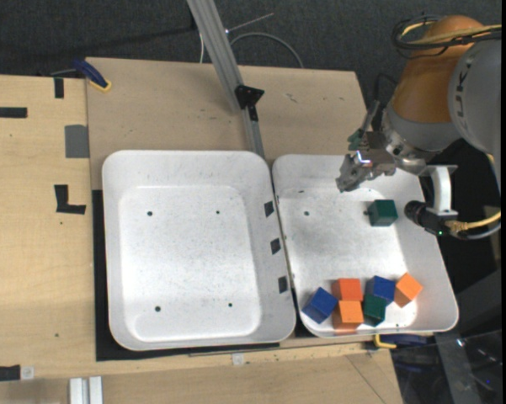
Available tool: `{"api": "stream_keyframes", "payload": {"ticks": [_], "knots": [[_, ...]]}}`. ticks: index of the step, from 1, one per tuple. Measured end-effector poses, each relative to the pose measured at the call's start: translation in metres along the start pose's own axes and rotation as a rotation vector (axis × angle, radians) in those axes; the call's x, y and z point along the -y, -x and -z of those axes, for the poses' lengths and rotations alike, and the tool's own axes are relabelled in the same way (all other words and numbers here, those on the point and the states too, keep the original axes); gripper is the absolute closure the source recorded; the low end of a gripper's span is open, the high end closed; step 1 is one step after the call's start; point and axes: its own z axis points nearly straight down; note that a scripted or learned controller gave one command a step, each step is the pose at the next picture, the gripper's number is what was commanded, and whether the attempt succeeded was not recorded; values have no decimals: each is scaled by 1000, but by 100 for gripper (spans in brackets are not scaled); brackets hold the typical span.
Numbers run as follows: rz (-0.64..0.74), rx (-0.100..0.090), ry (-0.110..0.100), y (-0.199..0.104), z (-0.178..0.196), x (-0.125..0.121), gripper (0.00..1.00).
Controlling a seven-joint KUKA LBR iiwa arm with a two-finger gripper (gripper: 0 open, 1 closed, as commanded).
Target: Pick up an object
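the tool hangs over the right bin's far edge, its grip state unclear to me, beside the lone green block, likely the easiest pick since the other blocks crowd the near edge.

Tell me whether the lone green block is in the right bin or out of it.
In. The green block rests on the right bin's white floor, apart from the cluster of blocks at its near edge, just below the gripper.
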Motion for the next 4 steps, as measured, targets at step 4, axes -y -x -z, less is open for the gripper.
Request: {"api": "stream_keyframes", "payload": {"ticks": [4], "knots": [[4,-2,2,-200,8,-34,100]]}}
